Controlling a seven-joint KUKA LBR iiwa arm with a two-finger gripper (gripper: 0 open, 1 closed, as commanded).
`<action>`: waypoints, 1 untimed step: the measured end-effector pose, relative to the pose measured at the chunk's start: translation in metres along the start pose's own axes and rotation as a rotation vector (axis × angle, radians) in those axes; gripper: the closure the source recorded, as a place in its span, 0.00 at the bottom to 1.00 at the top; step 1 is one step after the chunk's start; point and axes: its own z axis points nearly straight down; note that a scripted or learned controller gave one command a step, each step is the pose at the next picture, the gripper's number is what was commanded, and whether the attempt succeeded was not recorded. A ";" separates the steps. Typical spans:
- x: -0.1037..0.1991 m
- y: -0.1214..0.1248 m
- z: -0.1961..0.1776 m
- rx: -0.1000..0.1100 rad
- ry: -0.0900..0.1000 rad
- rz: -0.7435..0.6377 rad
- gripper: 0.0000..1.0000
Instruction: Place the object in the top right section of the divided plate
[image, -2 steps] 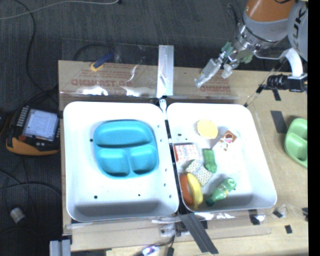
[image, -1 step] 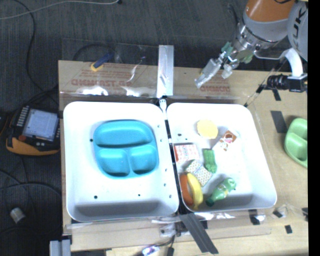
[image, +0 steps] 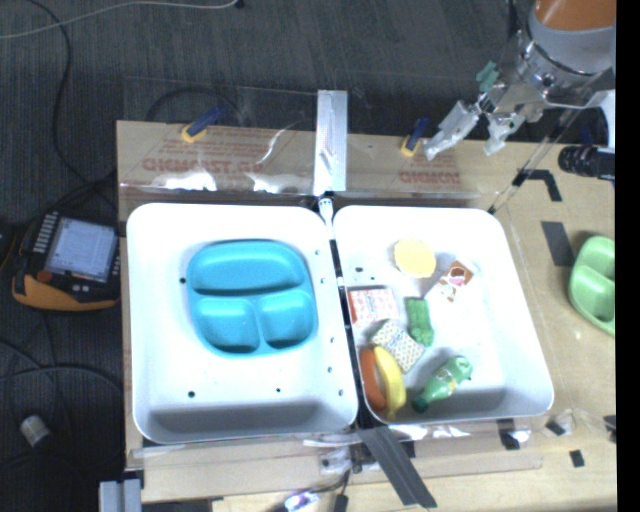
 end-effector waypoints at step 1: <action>0.058 0.011 -0.037 0.000 -0.001 -0.055 0.00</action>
